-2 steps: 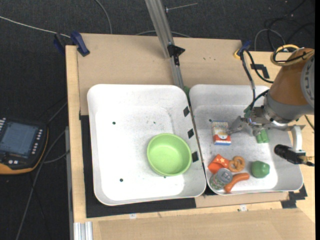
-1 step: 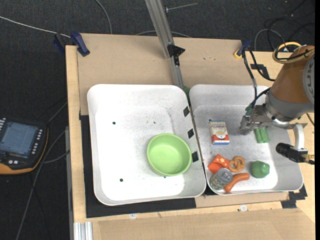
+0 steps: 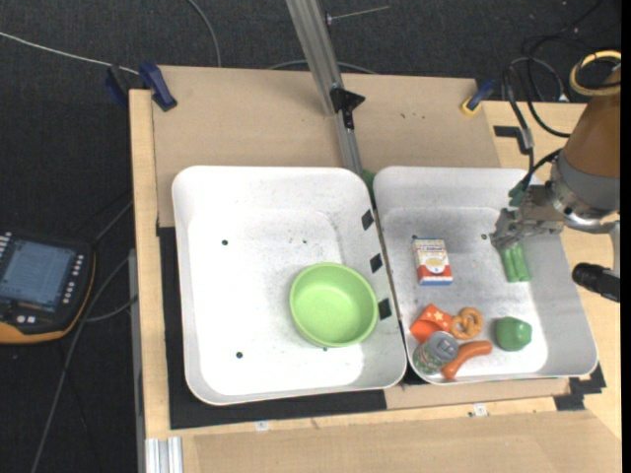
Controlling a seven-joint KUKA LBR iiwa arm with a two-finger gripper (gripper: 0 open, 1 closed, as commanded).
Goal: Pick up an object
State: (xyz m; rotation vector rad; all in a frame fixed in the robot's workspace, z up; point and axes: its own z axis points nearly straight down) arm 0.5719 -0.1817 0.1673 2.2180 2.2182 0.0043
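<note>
While the arm reaches in from the right, its gripper [image 3: 515, 233] sits over the upper right part of the right bin [image 3: 463, 187], and a slim green cylindrical object [image 3: 514, 262] hangs directly below it, upper end up among the fingertips. My reading is that the grasp stage of the pick is in hand: the fingers appear narrowed around the top of that green piece, though its lower end seems close to the bin floor, so I cannot say it is lifted. A sound next move would be a straight, slow rise clear of the bin wall, with the hold kept firm, since a grip on only the tip could let the piece swing or slip out. Other candidates lie well apart from the gripper: a small red-and-white carton [image 3: 432, 261], a pretzel [image 3: 468, 320], an orange piece [image 3: 432, 318], a red sausage-like item [image 3: 463, 357] and a round green fruit [image 3: 512, 334]. 1 green bowl [image 3: 333, 304] rests in the left bin [image 3: 227, 195]. Finger contact is hard to make out against the grey metal, and the arm's upper part is cut off by the frame.
</note>
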